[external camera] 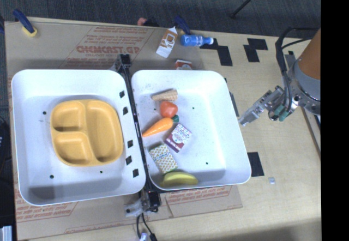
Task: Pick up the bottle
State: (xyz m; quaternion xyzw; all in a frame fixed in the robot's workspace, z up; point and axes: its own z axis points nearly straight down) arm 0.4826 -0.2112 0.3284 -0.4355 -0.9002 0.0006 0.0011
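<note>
you had the claw [256, 113] out over the bare worktop [283, 191], just right of the right bin [232, 125], fingers apart and nothing between them. the bottle [193, 41], blue, lay on its side on the worktop behind the right bin, outside both bins and well apart from the claw. a small carton [167, 42] lay just left of the bottle. inside the right bin you had a bread slice [164, 95], a tomato [168, 109], a carrot [158, 127], a small purple-and-white packet [178, 137], a cracker box [163, 158] and a banana [179, 179] against the near wall. the left bin [32, 125] held a yellow divided tray [87, 131].
</note>
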